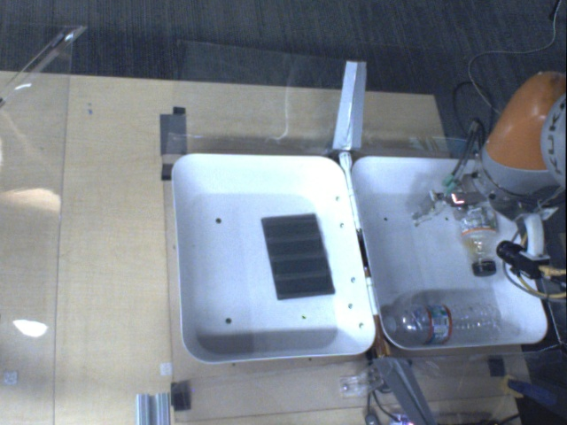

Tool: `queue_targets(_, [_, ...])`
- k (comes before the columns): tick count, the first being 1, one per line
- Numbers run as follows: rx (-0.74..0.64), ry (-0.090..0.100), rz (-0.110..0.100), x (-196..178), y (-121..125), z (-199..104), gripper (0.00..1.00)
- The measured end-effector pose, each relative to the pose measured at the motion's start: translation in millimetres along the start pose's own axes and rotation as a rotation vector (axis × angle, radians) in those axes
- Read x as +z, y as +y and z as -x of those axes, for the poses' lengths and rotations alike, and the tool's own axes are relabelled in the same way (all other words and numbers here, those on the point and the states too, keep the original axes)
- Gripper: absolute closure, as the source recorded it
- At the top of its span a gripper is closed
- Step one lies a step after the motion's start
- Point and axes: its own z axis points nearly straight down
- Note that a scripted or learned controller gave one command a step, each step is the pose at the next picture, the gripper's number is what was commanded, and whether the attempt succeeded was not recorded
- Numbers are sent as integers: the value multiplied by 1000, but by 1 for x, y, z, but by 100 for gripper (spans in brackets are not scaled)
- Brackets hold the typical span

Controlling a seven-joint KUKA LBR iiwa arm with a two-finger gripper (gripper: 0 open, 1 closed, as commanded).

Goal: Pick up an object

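A black ribbed rectangular pad (298,256) lies flat in the middle of the left bin (204,237). A clear plastic bottle (443,321) with a dark label lies on its side along the near wall of the right bin (390,237). My gripper (477,237) hangs over the right part of the right bin, beyond the bottle and apart from it. The grey arm with its orange band (524,133) comes in from the right above it. Cables and small parts crowd the gripper, so its lower end is hard to read.
A grey upright strip (351,104) stands behind the seam between the two bins. Black cables (523,268) loop by the right bin's right wall. A clear sheet (35,193) lies over the wooden bench at the left.
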Motion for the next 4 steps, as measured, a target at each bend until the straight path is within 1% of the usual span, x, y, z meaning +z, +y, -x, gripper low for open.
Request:
queue_targets(1, [-123, -14, -7, -106, 1, 30, 0])
queue_targets(2, [-252, -14, -7, 27, 20, 34, 0])
queue_targets(3, [-39, -15, -5, 26, -30, 14, 0])
queue_targets(4, [-85, -14, -5, 26, -37, 28, 0])
